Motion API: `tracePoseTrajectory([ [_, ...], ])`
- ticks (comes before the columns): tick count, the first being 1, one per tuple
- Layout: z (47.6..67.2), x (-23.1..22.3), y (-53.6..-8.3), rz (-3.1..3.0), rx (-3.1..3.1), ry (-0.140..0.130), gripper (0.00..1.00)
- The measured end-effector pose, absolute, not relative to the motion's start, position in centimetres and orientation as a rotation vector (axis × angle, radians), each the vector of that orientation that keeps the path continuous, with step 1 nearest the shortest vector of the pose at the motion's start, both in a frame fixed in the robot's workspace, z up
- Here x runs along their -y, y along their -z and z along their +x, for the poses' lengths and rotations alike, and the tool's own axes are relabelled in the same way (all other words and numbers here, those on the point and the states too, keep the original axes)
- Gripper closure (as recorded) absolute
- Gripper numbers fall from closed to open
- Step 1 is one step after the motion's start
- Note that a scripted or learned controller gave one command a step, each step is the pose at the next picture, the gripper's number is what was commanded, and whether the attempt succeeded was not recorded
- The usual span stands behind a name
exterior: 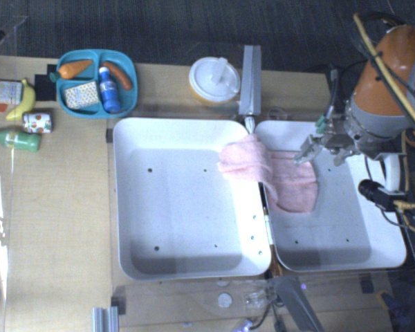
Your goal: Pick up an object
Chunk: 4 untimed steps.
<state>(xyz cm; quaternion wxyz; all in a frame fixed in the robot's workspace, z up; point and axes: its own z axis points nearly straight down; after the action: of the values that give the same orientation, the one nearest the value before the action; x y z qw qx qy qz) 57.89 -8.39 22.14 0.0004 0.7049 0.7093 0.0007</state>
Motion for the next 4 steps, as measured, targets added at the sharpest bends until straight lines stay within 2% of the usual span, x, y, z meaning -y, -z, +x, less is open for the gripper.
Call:
tracePoseTrajectory([
  [1,60.3,12.7,-9.5,2.278,-2.158,-0.005,0.00],
  [2,61.8,9.2,-9.0,2.184,-2.243,-0.013,0.00],
  [4,65.8,8.8,-9.0,1.776,-2.580,-0.008,0.00],
])
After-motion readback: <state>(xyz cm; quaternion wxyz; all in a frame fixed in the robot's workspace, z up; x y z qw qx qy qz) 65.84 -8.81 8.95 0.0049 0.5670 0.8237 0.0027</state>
